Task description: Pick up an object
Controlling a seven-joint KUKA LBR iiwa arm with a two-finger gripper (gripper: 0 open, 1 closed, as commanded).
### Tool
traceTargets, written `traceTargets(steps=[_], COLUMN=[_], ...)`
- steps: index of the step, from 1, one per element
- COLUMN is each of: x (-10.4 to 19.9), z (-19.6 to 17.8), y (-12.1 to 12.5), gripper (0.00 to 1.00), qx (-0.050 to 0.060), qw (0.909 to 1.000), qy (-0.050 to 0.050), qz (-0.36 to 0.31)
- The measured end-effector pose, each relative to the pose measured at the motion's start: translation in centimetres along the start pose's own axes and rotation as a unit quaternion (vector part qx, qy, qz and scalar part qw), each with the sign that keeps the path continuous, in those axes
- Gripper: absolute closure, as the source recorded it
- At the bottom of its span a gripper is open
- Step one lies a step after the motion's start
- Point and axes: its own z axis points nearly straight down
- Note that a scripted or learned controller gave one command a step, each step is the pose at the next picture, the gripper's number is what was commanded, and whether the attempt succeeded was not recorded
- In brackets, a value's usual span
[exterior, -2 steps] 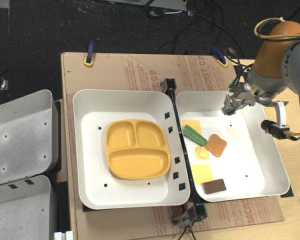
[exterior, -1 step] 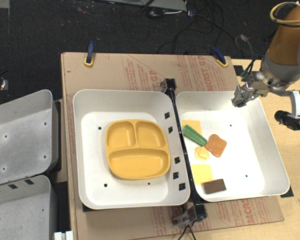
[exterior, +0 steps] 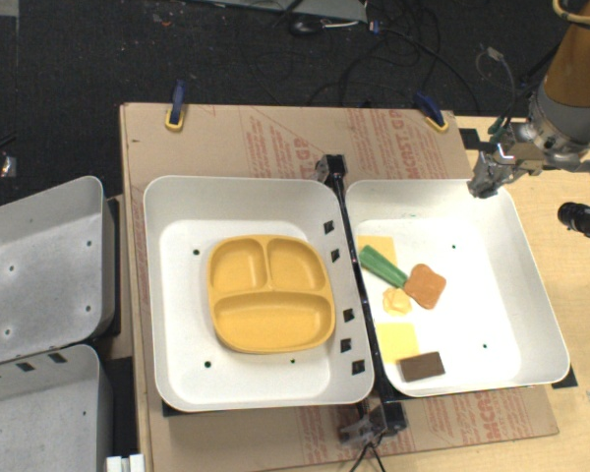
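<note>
Objects for picking lie clustered at the left side of the right bin — a green block, an orange piece, yellow slabs, a brown block. We see the yellow tray alone in the left bin. Our pincer hangs over the right bin's far rim, well apart from them — whether released or clenched we cannot tell.

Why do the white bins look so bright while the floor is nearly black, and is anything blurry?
In the camera view, overhead light washes out the right bin and left bin, with only soft shadows beside the yellow tray; the dark floor soaks up light; the arm looks slightly soft at the upper right edge.
</note>
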Motion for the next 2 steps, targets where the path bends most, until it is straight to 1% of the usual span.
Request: traceTargets(steps=[1,2], x=[5.5,10.3], z=[-0.6,0.7], y=[0.6,0.0], gripper=[1.00,1.00], qx=[0.002,0.004], qw=[1.0000,1.0000], qy=[0.002,0.002], qz=[-0.003,-0.003])
